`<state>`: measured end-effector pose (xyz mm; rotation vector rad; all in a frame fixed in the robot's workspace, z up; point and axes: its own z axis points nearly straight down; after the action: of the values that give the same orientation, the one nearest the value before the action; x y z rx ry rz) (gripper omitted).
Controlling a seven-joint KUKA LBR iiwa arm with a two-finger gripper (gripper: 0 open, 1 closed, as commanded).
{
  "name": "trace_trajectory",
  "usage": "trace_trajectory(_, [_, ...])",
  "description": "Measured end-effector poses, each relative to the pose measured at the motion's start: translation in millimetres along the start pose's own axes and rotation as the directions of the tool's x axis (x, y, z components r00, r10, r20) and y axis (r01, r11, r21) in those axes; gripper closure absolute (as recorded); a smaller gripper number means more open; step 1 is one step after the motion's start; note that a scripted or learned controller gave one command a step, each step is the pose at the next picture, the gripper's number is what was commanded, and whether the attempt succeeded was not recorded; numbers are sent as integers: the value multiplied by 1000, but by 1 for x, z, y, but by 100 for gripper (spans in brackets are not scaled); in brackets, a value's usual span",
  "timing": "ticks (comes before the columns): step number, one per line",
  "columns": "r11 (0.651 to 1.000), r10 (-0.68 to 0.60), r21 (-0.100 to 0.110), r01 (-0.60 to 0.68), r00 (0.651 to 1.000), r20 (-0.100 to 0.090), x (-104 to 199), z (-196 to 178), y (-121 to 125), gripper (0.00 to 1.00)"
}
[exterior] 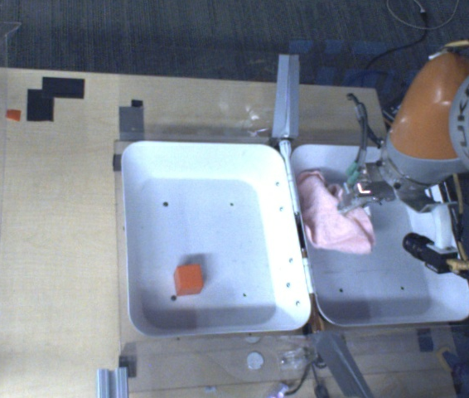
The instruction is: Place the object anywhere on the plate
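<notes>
At the near edge of the counter (52, 305), two shallow white bins sit side by side. In the left bin (205, 164) a small orange block (189, 279) lies alone on the floor, toward the near left corner, apart from the walls. The right bin (400, 305) holds a crumpled pink cloth (330, 218), bunched along the bin's left wall in its far half. The gripper (359, 193) is down at the cloth's right upper edge, touching or just over the fabric; whether the fingers are released or clenched on the cloth cannot be told from this slant. Behind it the arm (433, 114), with its orange band, rises to the right. Farther back, black blocks (52, 96) and a small orange square (13, 115) lie on the counter's far left.
</notes>
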<state>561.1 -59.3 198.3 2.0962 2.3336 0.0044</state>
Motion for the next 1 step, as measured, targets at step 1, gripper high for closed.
trace_trajectory(1, [1000,-9,-2,9,1000,0,1,-27,3,100])
